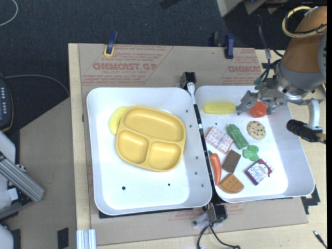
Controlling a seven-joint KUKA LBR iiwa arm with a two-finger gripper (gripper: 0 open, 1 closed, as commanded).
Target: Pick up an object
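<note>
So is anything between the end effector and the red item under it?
Nothing visible: the end effector sits right over the red item in the right bin. The corn and cookie lie apart.

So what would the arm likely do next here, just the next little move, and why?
Probably a small lift straight up. The gripper sits over the far end of the right bin, and a small red-orange object shows between its fingers, so it seems to have something. Rising straight would clear the corn cob and cookie lying close by. Whether the hold is firm, I cannot tell.
</note>
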